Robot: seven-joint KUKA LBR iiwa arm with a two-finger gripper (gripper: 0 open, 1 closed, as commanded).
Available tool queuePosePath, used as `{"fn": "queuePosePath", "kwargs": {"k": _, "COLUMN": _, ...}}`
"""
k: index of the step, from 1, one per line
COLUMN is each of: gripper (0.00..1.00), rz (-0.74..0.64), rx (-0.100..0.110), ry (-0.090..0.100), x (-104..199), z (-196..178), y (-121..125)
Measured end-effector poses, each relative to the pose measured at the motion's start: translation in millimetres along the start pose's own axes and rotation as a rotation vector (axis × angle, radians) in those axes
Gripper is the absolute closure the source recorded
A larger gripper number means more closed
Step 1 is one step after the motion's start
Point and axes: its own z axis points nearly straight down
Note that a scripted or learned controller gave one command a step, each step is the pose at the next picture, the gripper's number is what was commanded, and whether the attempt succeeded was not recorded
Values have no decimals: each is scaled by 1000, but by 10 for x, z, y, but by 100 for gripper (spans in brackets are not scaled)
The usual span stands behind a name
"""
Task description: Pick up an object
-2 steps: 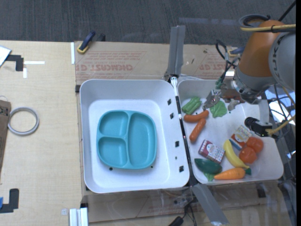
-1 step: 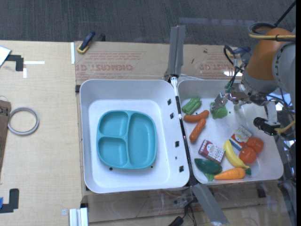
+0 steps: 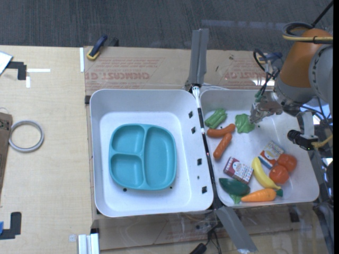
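The camera view looked down at a slant on a pale tabletop [image 3: 47, 89] carrying 2 shallow white bins side by side. The left bin [image 3: 100, 142] held 1 teal plate [image 3: 143, 156] with 3 compartments, lying flat near its middle. The right bin [image 3: 302, 184] held the toys.

At the right bin's back left lay a green pepper [image 3: 215, 118], with 2 orange sausages [image 3: 222, 136] just in front of it, one crossing near the other. A leafy green piece [image 3: 243, 123] lay just right of the pepper. Toward the front lay a small red box [image 3: 238, 169], a banana [image 3: 262, 174], a dark green vegetable [image 3: 233, 187] and a carrot [image 3: 258, 196]. A red and white carton [image 3: 271, 153] and a tomato [image 3: 282, 168] sat to the right of the banana.

The grey arm [image 3: 302, 67], with its orange band, reached in from the right over the back of the right bin. Its hand [image 3: 258, 114] was low, at the right edge of the leafy piece, touching or nearly so. Whether the hand was wide or narrow could not be told at this size.

As a judgement, the pick was not done: every toy lay in the bin, none lifted. The hand appeared placed for a grasp on the leafy piece; closing and lifting were left.

A roll of tape [image 3: 24, 135] lay on the tabletop, well apart to the left.
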Motion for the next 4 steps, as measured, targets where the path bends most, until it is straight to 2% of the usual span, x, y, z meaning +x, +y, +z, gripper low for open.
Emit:
{"fn": "queuePosePath", "kwargs": {"k": 1, "gripper": 100, "rz": -157, "rx": 4, "ry": 2, "x": 840, "z": -897, "y": 176}}
{"fn": "queuePosePath", "kwargs": {"k": 2, "gripper": 0, "rz": -157, "rx": 4, "ry": 2, "x": 838, "z": -895, "y": 175}}
{"fn": "queuePosePath", "kwargs": {"k": 3, "gripper": 0, "rz": -203, "rx": 5, "ry": 3, "x": 556, "z": -20, "y": -661}}
{"fn": "queuePosePath", "kwargs": {"k": 4, "gripper": 0, "rz": -85, "rx": 4, "ry": 2, "x": 58, "z": -620, "y": -1237}}
